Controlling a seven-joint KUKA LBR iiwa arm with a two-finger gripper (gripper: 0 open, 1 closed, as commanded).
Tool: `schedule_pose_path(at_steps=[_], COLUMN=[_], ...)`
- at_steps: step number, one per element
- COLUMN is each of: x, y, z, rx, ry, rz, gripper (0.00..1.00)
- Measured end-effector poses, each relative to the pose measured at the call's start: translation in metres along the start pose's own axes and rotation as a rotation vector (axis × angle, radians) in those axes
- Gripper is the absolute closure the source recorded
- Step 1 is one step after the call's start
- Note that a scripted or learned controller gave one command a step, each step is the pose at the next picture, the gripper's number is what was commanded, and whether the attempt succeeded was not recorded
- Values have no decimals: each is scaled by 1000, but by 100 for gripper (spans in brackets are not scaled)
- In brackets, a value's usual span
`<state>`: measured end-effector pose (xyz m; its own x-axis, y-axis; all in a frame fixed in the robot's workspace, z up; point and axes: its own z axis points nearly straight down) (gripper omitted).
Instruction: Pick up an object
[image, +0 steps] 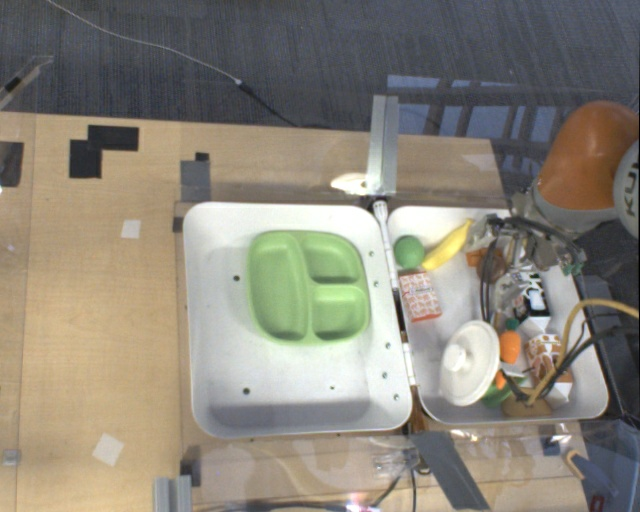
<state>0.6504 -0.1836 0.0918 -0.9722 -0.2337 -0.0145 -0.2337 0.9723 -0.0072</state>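
Gripper (512, 268) hung low in the right bin (432, 405), near its far right wall, hemmed by cables; whether it was wide, narrow or holding anything could not be told. Beside it toward the left bin (200, 300) lay one yellow banana (447, 246), then one green ball (408, 250) and one small printed packet (420, 296). One white lidded cup (470, 360) sat nearer, with orange pieces alongside. The left bin held one green divided plate (307, 286), bare floor all round.

print on the small red-and-white packet (420, 295) is too small to read.
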Motion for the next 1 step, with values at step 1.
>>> schedule_pose_path(at_steps=[1], x=[-26], y=[42], z=[2], rx=[-1], ry=[33], rz=[164], gripper=[0])
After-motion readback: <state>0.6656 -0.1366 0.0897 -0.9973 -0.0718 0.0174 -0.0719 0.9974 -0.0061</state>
